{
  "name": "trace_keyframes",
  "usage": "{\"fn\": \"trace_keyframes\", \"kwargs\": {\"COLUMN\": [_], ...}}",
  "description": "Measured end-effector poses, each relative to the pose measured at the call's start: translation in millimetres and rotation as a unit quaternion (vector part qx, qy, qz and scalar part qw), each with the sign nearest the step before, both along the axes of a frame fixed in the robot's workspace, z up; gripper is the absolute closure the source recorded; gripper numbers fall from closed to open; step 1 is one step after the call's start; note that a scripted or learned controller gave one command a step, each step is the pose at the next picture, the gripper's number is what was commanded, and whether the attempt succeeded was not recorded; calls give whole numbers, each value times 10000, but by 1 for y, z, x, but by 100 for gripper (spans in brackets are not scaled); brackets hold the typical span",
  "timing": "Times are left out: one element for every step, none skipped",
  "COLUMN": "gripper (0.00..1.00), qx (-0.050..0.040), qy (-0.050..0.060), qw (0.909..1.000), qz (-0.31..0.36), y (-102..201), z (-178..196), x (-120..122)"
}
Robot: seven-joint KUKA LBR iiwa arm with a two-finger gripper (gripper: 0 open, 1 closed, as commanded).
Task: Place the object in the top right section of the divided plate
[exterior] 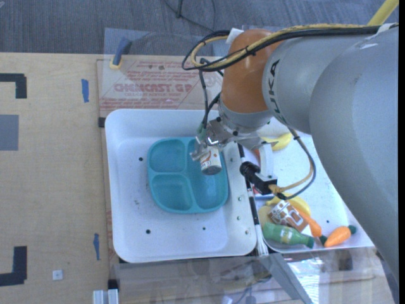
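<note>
- Starting at the far left: bare wooden bench (50,170), then the left bin (117,189), white and shallow, with nothing there to disturb.
- Lying in that bin, toward its right half: a teal divided plate (166,198), with two small sections on the left and one long section on the right.
- Sitting over the upper end of that long right section: a small grey can (212,162), directly under the gripper (205,145) and probably the thing to place.
- Gripper state: impossible to tell from this slant, clamped on the can or merely above it. Equally unclear: can resting on the plate floor or hanging just clear.
- Judged as the lowering-and-release step. Stay square over the upper right section and clear of the ridge to the left. Descend slowly to a flat rest, then release and lift straight up, avoiding a tip-over.
- Guard against a tilted set-down and a roll toward the lower end.
- Further right, in the other bin (323,201): a yellow banana (282,142), a green bottle (288,236) and an orange carrot (338,235), well apart from the plate; best left alone.
</note>
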State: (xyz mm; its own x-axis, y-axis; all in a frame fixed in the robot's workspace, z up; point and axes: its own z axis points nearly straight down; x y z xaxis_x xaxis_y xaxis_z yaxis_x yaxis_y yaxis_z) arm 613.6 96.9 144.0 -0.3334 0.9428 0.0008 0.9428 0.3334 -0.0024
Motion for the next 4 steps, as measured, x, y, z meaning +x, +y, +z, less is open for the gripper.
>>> {"fn": "trace_keyframes", "kwargs": {"gripper": [100,100,100,100], "qx": [-26,0,4,-21], "qy": [-64,-213,8,242], "qw": [9859,9973,10000,9997], "qz": [1670,710,70,14], "y": [22,29,33,53], "z": [-21,-34,-18,-48], "x": [-3,17,-66,4]}}
